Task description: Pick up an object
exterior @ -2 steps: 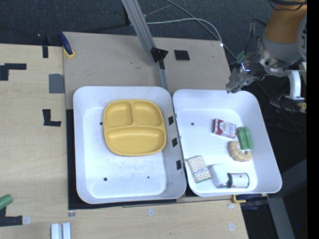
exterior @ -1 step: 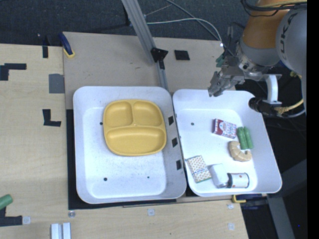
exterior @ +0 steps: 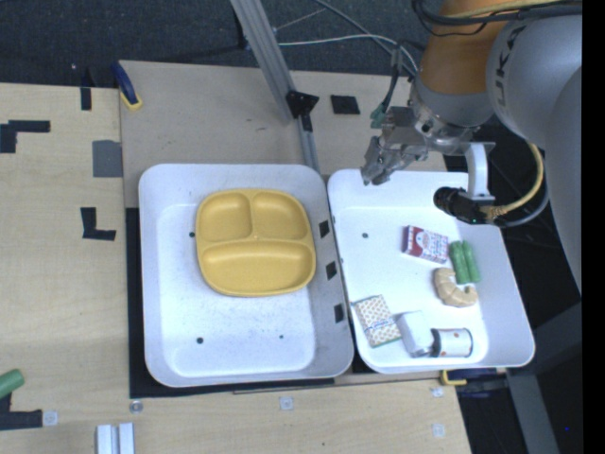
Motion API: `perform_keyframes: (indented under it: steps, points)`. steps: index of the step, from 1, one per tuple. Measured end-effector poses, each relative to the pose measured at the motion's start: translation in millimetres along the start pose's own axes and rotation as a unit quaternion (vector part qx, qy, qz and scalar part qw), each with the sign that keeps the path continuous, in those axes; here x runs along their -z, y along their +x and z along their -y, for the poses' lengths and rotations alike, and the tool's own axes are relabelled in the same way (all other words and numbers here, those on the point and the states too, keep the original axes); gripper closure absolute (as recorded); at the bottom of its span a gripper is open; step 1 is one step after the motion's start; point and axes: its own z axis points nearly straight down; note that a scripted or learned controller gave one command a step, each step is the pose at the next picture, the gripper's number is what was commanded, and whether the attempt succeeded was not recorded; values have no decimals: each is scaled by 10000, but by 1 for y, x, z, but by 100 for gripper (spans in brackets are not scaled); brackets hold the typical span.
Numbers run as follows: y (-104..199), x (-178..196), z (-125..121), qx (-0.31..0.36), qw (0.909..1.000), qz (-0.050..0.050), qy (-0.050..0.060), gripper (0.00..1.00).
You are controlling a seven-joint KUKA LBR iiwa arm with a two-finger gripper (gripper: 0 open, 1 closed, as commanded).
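Observation:
My gripper (exterior: 376,172) hangs over the far left corner of the right bin (exterior: 378,218), with nothing between its fingers that I can see. Further down that bin lie a red and white carton (exterior: 424,244), a green object (exterior: 463,261), a tan croissant-like piece (exterior: 456,288), a checked packet (exterior: 375,320) and a grey and white tube with a red band (exterior: 435,340). All of them sit nearer the front than the gripper.
A yellow divided plate (exterior: 255,242) lies in the left bin (exterior: 170,253). A slanted metal pole (exterior: 269,50) crosses behind the bins. Cables trail near the arm's wrist. A green object (exterior: 9,382) lies at the bench's front left edge.

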Motion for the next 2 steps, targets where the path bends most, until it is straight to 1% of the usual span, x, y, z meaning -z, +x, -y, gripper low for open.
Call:
perform_keyframes:
  steps: [2]
  points:
    - [94,-5,10,-6,10000,4,2,100]
